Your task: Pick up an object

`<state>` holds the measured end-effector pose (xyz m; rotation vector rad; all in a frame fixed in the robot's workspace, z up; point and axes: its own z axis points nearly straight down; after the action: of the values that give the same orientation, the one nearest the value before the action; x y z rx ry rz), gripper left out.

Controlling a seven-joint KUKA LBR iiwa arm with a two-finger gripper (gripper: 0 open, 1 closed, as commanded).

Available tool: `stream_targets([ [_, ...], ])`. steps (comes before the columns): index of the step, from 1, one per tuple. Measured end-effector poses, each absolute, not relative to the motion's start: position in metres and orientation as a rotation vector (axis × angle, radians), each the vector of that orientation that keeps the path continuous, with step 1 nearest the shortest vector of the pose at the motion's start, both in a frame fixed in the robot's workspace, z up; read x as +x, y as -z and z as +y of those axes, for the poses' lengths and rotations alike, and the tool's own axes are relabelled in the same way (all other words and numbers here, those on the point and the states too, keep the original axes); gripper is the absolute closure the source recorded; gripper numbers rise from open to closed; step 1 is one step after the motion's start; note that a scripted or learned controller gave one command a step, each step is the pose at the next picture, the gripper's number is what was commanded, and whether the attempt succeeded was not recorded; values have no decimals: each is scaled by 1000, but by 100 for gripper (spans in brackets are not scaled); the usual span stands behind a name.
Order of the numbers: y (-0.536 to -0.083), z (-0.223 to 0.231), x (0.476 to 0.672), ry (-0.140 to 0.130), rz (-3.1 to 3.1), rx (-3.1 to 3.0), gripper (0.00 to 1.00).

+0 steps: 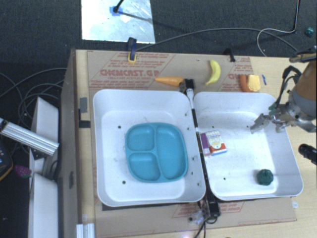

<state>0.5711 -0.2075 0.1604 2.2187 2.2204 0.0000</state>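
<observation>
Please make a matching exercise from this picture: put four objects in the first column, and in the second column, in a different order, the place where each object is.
Objects:
1. blue plastic divided tray
2. small white and red carton
3. dark green ball
4. yellow toy banana

Places:
A. on the cardboard behind the bins
B. in the left white bin
C. near the front corner of the right white bin
D. in the right bin beside the divider

Pairs: 1-B, 2-D, 3-C, 4-A

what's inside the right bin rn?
The right bin holds a small box near its left wall and a dark green ball near the front right corner. The gripper overhangs the right rim, hiding a patch of floor.
</observation>
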Motion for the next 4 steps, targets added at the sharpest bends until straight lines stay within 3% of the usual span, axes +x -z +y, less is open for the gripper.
stream_targets([
  [1,-202,-206,670,-4,2223,2212,0],
  [2,-142,-186,595,0,2224,2220,0],
  [3,-133,-206,669,-2,2225,2214,0],
  [4,-143,-181,594,-1,2222,2219,0],
])
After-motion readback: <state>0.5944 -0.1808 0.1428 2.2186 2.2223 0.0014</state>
